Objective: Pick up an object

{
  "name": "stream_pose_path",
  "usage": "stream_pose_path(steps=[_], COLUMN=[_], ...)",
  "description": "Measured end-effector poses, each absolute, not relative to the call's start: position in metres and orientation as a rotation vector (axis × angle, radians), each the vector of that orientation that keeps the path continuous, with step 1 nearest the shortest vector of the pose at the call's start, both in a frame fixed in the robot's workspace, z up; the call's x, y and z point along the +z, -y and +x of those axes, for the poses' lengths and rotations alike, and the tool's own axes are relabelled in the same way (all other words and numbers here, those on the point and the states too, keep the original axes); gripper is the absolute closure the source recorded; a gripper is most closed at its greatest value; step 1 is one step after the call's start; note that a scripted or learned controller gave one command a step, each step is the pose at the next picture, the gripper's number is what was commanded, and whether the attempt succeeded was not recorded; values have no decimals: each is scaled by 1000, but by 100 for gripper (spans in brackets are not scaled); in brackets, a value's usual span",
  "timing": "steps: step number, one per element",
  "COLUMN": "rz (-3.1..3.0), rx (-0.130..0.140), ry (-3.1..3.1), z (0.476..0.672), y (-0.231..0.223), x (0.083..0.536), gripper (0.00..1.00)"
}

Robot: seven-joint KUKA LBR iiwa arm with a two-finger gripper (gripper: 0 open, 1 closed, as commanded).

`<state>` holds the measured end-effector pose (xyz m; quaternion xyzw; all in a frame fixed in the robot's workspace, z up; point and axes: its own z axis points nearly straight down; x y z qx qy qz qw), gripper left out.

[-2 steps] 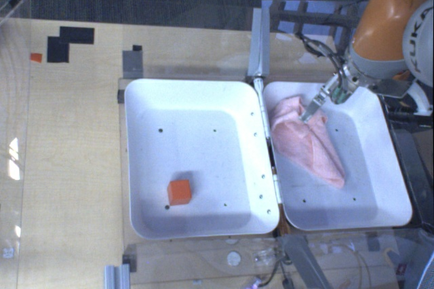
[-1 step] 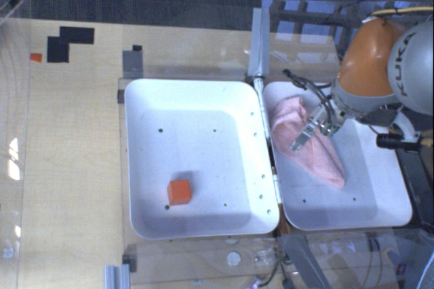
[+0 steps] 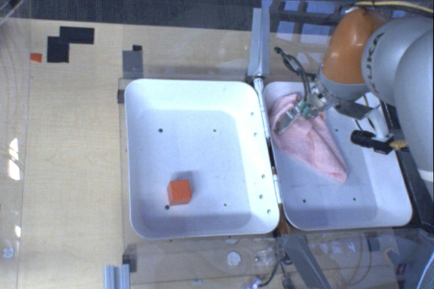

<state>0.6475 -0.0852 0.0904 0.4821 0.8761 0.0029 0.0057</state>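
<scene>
Two shallow white bins sit side by side on the wooden bench. In the right bin (image 3: 352, 209), a pink cloth (image 3: 313, 142) lies crumpled along the upper left part, trailing down toward the bin's middle. The arm (image 3: 380, 57) reaches in from the upper right of the frame, and its gripper (image 3: 303, 110) sits at the top end of the cloth, touching it; whether it is clenched on the fabric or released I cannot tell. In the left bin (image 3: 196, 111), a small orange block (image 3: 180, 192) rests alone near the lower left corner.
</scene>
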Motion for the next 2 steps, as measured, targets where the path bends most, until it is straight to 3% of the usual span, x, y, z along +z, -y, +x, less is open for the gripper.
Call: stream_pose_path(steps=[1, 2], rz=[1340, 1625], rx=[8, 9], ry=[-2825, -2676], z=[672, 639], y=[73, 46], x=[189, 216], gripper=[0, 0])
